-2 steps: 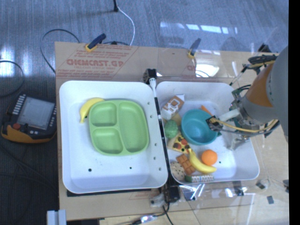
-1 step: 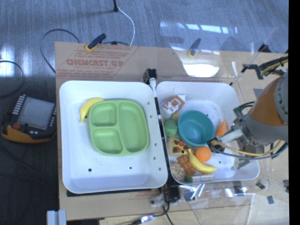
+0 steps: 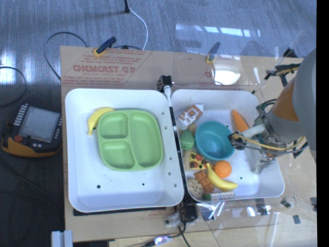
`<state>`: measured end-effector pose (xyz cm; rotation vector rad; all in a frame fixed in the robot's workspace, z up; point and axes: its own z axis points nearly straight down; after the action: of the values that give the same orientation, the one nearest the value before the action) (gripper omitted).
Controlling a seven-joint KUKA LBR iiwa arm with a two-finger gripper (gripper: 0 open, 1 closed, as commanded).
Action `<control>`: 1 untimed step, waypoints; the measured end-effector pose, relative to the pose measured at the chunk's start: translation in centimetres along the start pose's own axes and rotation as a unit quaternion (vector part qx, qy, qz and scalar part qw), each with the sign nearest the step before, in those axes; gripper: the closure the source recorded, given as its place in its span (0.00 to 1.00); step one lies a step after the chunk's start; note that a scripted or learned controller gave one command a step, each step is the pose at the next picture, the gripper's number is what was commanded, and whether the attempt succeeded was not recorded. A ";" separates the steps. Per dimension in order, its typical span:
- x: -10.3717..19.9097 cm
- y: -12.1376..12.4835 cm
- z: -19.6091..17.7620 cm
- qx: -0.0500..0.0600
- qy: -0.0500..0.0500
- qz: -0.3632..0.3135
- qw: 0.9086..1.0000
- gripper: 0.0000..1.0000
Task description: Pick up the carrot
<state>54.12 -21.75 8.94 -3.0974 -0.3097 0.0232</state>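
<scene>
Carrot [image 3: 239,121] lies slanted in the right bin [image 3: 267,189], against the far wall just beside the teal bowl [image 3: 214,140], likely tossed in loose with the other toy food. Arm [image 3: 293,107] reaches over the bin's right edge, so the gripper [image 3: 261,161] hangs low near the floor, nearer the camera than the carrot and apart from it; its opening I cannot tell

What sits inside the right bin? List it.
Right bin: carrot, teal bowl, orange, banana, waffle, small carton, green vegetable. The arm covers the bin's right edge.
</scene>
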 end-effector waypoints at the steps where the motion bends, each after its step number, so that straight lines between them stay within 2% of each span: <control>1: 4.9 0.8 0.0 -0.002 0.000 -0.001 1.000 0.00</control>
<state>59.11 -21.57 8.86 -3.1020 -0.3121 0.0234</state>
